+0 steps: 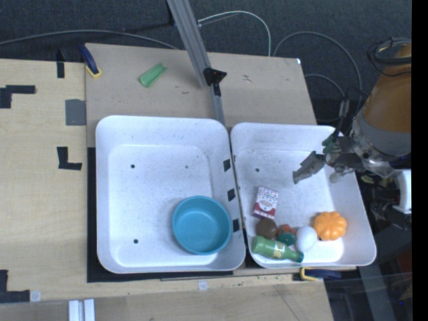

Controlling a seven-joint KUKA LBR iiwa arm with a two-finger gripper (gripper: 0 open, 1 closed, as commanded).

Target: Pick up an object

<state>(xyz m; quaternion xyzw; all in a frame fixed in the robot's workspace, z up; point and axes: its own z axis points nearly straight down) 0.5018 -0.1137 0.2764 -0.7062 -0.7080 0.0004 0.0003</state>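
Note:
My gripper hovers over the right side of the right bin, its two fingers spread apart with nothing between them. In front of it, at the bin's near end, lie a small red and white box, a brown lump, a green bottle on its side, a white ball and an orange pumpkin-shaped toy. A blue bowl sits in the left bin near its front right corner.
A grey pole slants across the board behind the bins. A green block lies on that board at the back left. Cables loop over the dark floor behind the bench.

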